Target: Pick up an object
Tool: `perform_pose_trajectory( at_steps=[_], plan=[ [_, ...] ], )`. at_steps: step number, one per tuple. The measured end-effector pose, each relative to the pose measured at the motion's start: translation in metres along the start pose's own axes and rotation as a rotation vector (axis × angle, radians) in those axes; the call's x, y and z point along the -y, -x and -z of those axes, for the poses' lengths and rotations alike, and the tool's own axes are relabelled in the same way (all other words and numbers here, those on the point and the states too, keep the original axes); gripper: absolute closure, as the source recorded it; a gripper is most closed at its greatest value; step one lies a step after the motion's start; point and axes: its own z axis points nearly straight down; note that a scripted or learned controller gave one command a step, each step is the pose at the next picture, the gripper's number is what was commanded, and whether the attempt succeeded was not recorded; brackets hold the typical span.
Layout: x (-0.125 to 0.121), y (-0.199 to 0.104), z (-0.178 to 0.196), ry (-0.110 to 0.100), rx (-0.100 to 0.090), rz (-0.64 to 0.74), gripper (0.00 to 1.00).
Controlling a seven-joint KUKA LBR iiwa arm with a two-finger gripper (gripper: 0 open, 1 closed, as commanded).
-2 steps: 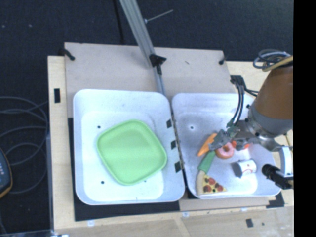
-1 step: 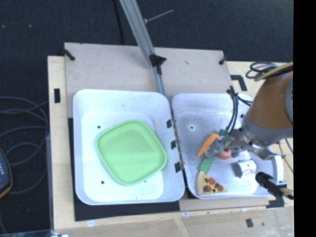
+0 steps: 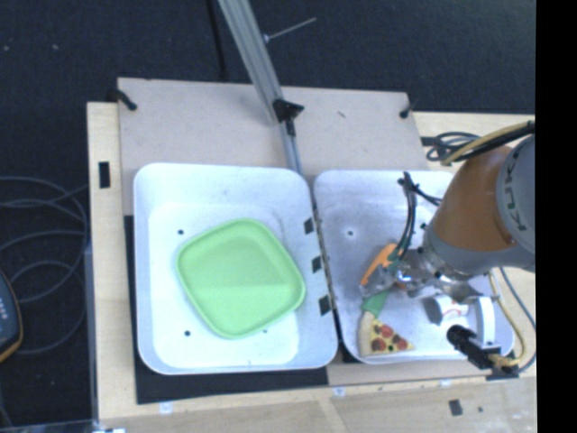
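The tool (image 3: 397, 278) hangs low in the right bin (image 3: 347, 206), at the end of the grey arm (image 3: 478, 215) with its orange band, which reaches in from the right and covers much of that bin's right half. Whether the tool is wide or narrow cannot be told from this slanted look down; its tips are lost among dark parts and cables. Just at its left end lies an orange thing (image 3: 380, 262), touching or nearly touching it, though nothing shows plainly between the tips. Below that, near the bin's front wall, lies a pizza slice (image 3: 380, 335), pale with red spots and a green bit at its top end, close beside the tool but apart from it. A white thing (image 3: 487, 318) and a black one (image 3: 464, 339) lie under the arm at the front right. The left bin (image 3: 162, 197) holds a green plate (image 3: 239, 276), lying flat in its middle. Both bins sit side by side on the desk (image 3: 216, 106)
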Motion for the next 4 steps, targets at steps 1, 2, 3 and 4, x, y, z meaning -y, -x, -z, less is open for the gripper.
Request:
perform_pose_trajectory(
  at_steps=[1, 2, 3, 4],
  plan=[
    [0.000, 0.001, -0.030, 0.003, 0.001, 0.000, 0.00],
    [-0.001, 0.001, -0.018, 0.008, 0.000, -0.001, 1.00],
    [-0.003, 0.003, 0.024, 0.008, 0.001, 0.001, 1.00],
    [-0.011, 0.006, 0.070, 0.008, 0.001, 0.001, 1.00]
  ],
)
